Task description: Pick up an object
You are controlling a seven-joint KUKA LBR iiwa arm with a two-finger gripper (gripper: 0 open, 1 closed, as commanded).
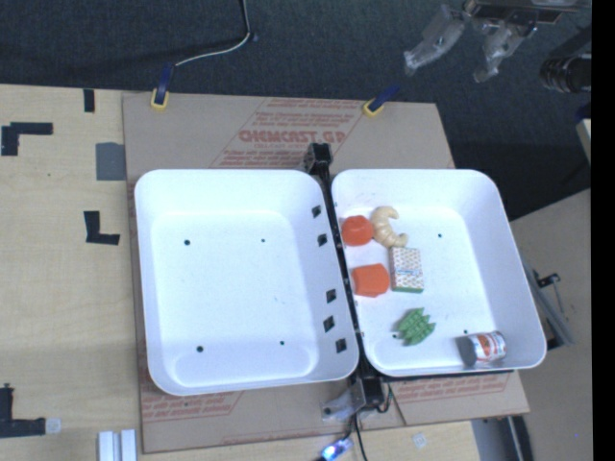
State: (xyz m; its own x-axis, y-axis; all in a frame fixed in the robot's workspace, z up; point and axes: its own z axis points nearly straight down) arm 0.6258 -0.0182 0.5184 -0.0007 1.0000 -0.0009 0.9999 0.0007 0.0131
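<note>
Nearest the lens, the jaws (pixel 463 54) hung high at the upper right, over dark floor (pixel 336 27) past the bench's far edge. Two fingers splayed wide apart, nothing between them. One finger (pixel 430 46) angled down-left, the other sat shorter and to its right. Grey arm body ran off the top right corner.

Right bin (pixel 480 209) held all the objects, well below and apart from the jaws:
- Orange block (pixel 356 230) near the bin's left wall, upper part.
- Tan curved piece (pixel 386 224) just right of it, nearly touching.
- Patterned box (pixel 407 269) below the tan piece, standing lengthwise toward the camera.
- Second orange block (pixel 370 279) just left of that box, touching or close to it; could not tell which.
- Green leafy item (pixel 415 326) below the box, on open bin floor.
- Small can (pixel 480 348) on its side in the near right corner, red label, grey end facing left.

Left bin (pixel 173 200) showed bare white floor with a few dark dots. Black clips ran along the seam where the two bins met.

Both bins sat on a brown cardboard sheet (pixel 288 133) with red printing, clamped at its far edge by a yellow clip (pixel 159 97) and another (pixel 375 105). White cable (pixel 226 41) trailed across the floor to the left clip. Wooden bench (pixel 58 257) carried black tape marks on the left.
</note>
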